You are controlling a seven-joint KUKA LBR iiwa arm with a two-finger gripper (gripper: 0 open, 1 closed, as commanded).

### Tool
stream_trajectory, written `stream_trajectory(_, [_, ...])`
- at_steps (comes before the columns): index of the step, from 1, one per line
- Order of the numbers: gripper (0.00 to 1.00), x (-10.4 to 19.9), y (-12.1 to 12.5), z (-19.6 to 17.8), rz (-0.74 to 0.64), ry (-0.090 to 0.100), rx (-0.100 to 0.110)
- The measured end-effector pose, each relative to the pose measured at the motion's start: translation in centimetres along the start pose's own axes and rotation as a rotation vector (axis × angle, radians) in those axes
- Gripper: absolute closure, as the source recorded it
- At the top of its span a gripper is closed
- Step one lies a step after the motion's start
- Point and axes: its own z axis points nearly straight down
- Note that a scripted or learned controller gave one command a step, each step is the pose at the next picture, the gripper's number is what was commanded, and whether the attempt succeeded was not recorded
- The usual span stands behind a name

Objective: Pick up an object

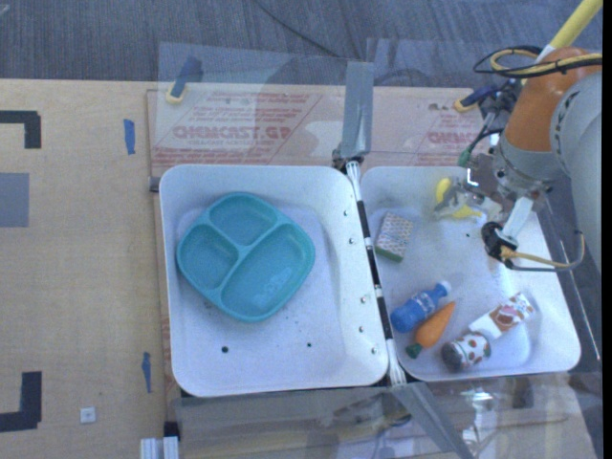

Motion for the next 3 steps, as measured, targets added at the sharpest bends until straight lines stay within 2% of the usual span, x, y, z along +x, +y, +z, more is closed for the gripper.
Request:
stream_trajectory(1, [1.00,0.0,0.2,-1.1,0.001,-0.003,-0.015])
stream_trajectory(2, [0.00,0.0,0.2,-1.1,0.000,-0.003,-0.015])
stream_trajectory(3, [1.00,0.0,0.2,-2.2,0.001,-0.002,-0.014])
